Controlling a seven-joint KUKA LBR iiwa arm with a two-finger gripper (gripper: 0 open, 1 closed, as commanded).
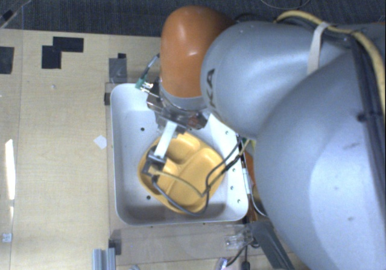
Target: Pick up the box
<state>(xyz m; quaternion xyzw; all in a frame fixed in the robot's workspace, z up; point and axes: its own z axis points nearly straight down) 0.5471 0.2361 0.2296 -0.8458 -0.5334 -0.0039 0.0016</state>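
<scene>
One white bin [129, 142] visible, its bare floor toward 9 o'clock. One yellow object [187, 172] lies inside it toward 4 o'clock; whether it is the box cannot be told. One grey arm [289, 100] with one orange band [187, 46] enters from 3 o'clock; three black patches [60, 50] mark the bench at 10 o'clock.

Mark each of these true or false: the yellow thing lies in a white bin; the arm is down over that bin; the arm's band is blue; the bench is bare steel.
1. The yellow thing lies in a white bin. True.
2. The arm is down over that bin. True.
3. The arm's band is blue. False: it is orange.
4. The bench is bare steel. False: it is pale wood with black marks.
</scene>
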